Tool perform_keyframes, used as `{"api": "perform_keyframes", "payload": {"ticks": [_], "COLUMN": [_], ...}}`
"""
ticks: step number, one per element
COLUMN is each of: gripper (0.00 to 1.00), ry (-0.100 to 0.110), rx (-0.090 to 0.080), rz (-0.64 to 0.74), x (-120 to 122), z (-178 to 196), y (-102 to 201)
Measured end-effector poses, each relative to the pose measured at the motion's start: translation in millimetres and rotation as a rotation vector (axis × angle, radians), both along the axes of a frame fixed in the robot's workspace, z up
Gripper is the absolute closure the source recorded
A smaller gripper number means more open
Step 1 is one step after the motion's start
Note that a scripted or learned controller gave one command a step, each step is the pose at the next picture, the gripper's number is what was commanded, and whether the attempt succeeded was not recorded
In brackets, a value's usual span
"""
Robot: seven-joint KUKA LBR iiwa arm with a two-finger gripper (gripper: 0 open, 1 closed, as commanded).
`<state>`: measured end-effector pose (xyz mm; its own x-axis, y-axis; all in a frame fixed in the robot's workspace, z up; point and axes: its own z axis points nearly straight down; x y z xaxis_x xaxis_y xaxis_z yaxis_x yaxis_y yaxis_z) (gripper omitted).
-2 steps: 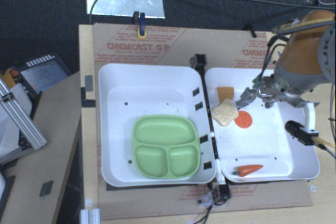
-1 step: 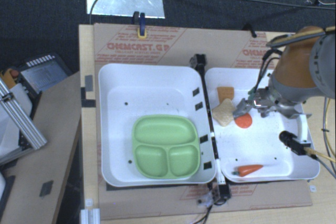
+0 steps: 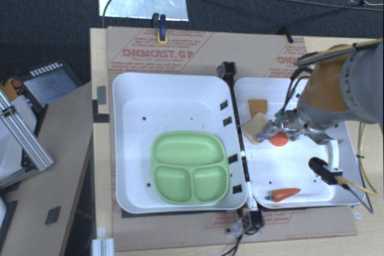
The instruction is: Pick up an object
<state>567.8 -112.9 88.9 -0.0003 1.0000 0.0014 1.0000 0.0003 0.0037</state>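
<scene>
A green divided plate lies in my left bin. My right bin holds bread pieces, a carrot and a red ball. I cannot tell my gripper's state.

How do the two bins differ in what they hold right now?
The left bin holds one green divided tray; the right bin holds several small things: a carrot, a round orange-red piece and tan bread-like pieces. The arm's claw is over the right bin, none over the left. Both are shallow and white.
</scene>
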Motion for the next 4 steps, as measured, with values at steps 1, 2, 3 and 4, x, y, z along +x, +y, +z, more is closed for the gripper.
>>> {"api": "perform_keyframes", "payload": {"ticks": [1,2,3,4], "gripper": [1.00,1.00,1.00,1.00], "ry": [-0.005,-0.002,-0.003,-0.005], "rx": [-0.002,-0.003,-0.003,-0.003], "rz": [0.002,-0.001,0.001,0.005], "x": [1.7,-5.0,-10.8,0.0], "z": [13.2,66.1,113.4,172.0], "y": [-0.6,-7.5,-10.5,-7.4]}}
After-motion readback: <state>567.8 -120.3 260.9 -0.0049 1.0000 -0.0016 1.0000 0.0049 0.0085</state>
